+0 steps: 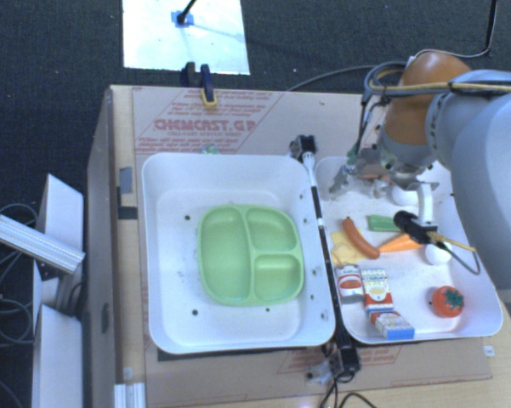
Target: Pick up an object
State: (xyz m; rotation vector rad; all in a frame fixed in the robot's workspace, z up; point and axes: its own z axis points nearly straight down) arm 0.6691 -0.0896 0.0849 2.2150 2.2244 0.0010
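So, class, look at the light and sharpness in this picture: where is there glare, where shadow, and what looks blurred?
Camera view: glare washes out the bright pale sheet on the dark floor and the far rim of the right shallow white bin; soft shadow lies inside the left shallow white bin beside the light green divided plastic plate; the grey arm with orange band looks slightly blurred.

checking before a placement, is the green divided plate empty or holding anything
Empty: the green plate lies flat in the left bin, and all three compartments show bare green.
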